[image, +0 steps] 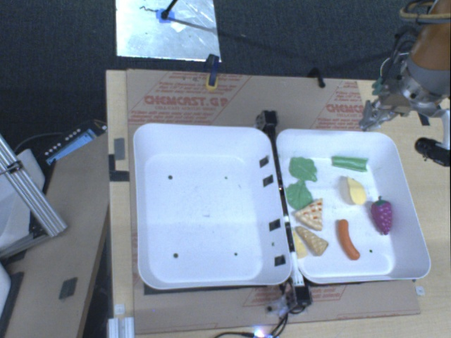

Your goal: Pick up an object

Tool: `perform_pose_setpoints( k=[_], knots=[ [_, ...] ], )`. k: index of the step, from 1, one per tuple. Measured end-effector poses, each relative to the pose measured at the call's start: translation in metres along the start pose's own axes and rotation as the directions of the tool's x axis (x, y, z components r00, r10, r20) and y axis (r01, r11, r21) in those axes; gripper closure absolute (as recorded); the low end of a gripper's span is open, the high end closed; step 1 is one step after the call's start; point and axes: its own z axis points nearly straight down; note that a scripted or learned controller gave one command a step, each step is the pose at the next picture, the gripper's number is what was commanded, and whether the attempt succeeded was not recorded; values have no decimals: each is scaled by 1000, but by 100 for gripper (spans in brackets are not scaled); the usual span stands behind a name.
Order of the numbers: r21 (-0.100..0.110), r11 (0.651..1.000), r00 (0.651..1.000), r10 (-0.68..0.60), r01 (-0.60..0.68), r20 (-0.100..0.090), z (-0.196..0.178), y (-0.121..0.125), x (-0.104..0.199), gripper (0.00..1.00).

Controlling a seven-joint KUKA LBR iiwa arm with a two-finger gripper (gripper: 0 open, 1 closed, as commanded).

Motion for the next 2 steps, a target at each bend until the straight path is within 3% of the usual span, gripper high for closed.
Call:
perform_pose_setpoints(
  k=[1, 2],
  knots=[
    [-3, 1000, 1000, -7, 7, -5, -173, 13, 75, 100],
    [33, 999, 1000, -4, 4, -9, 7, 5, 129, 100]
  ],
)
